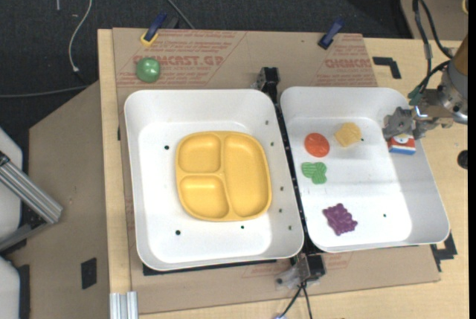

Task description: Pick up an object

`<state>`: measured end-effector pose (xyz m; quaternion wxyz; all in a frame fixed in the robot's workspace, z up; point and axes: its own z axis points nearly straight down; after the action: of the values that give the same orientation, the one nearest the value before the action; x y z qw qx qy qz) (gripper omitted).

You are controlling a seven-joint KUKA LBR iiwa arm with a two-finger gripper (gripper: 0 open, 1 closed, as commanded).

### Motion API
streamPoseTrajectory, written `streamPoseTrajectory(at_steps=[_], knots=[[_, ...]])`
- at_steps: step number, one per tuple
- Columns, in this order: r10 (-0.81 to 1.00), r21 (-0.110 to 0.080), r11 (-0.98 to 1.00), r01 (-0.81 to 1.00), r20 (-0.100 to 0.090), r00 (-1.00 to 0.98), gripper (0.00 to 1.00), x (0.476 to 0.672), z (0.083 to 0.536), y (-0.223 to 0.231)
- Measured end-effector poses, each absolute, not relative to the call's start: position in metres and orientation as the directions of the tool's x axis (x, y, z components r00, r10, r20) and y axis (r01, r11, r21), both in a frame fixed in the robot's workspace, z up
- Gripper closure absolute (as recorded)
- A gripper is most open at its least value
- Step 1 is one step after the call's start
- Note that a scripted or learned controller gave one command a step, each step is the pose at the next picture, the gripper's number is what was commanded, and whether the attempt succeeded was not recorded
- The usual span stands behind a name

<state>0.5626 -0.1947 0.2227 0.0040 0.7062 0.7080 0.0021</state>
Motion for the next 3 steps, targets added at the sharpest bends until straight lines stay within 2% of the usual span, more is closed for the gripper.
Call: streamPoseTrajectory(at_steps=[1, 2, 3], knots=[[1.000, 0.006, 0.002, 1.000, -0.002, -0.002, 1.00, 0.564, 0.264, -0.195], [1.000, -0.003, 0.006, 1.000, 0.003, -0.006, 1.00, 0.563, 0.252, -0.142], [1.000, -0.004, 0.006, 1.000, 0.004, -0.006, 1.00, 0.553, 0.237, -0.089]])
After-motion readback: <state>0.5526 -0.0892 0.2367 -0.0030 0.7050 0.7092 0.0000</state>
